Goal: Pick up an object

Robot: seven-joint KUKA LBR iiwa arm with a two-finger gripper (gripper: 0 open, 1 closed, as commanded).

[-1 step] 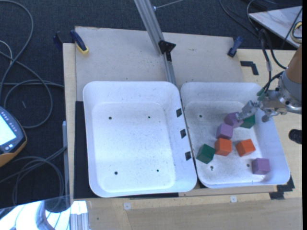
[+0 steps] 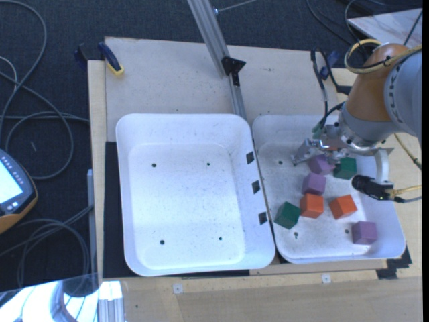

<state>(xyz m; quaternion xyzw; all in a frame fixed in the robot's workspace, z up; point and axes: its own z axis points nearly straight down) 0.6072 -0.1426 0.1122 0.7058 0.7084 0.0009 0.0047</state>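
My gripper (image 2: 319, 153) hangs low over the back part of the right bin (image 2: 395, 243), reaching in from the right under the orange-banded wrist. A purple block (image 2: 322, 166) lies right beneath it, partly covered by it; whether it is gripped is hidden. Just to the right sits a green block (image 2: 346, 169). In front of the gripper lie another purple block (image 2: 314, 183), two orange blocks (image 2: 312, 205) (image 2: 342, 206), a second green block (image 2: 288, 215) and a third purple block (image 2: 364, 231).
The left bin (image 2: 127, 180) stands beside the right one, their rims touching along the middle. A slanted metal rail (image 2: 214, 39) crosses the back of the bench. A black cable connector (image 2: 369, 186) hangs beside the wrist.
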